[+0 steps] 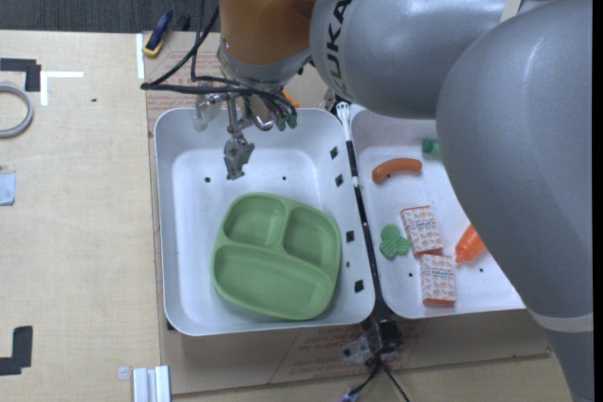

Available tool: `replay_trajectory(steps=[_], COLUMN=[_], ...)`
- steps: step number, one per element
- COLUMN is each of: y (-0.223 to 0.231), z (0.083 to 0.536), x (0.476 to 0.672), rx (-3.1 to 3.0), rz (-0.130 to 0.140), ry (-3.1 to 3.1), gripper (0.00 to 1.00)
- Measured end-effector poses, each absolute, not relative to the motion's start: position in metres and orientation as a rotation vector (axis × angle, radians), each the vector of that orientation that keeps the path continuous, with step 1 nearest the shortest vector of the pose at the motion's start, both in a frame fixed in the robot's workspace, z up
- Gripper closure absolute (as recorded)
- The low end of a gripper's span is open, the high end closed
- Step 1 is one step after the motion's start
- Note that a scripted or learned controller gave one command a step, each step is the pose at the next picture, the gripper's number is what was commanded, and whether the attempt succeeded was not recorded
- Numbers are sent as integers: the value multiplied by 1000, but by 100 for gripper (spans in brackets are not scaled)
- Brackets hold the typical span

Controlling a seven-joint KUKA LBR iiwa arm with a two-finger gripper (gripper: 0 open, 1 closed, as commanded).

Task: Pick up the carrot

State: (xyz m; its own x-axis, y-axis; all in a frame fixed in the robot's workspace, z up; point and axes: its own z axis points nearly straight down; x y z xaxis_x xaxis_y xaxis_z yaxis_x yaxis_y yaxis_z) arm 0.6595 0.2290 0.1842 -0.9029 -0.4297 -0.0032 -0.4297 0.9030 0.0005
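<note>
The carrot (468, 245) is a short orange piece lying near the right side of the right bin (490, 297), partly covered by the arm's grey body. My gripper (235, 161) hangs over the back of the left bin (179, 202), just above its white floor and behind the green plate. Its fingers look pressed together with nothing between them. The carrot is far to the gripper's right, in the other bin.
A green divided plate (278, 256) fills the front of the left bin. The right bin also holds an orange-red sausage (396, 168), a green leafy toy (394, 242), two wafer packs (421, 229) (438, 281) and a small green piece (431, 147).
</note>
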Motion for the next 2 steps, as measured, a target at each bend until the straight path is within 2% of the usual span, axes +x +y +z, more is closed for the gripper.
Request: replay_trajectory(steps=[1, 2], y=[229, 153], z=[195, 259], x=[661, 660], rx=[-684, -832], rz=[5, 1], ry=[3058, 3024], gripper=[100, 100])
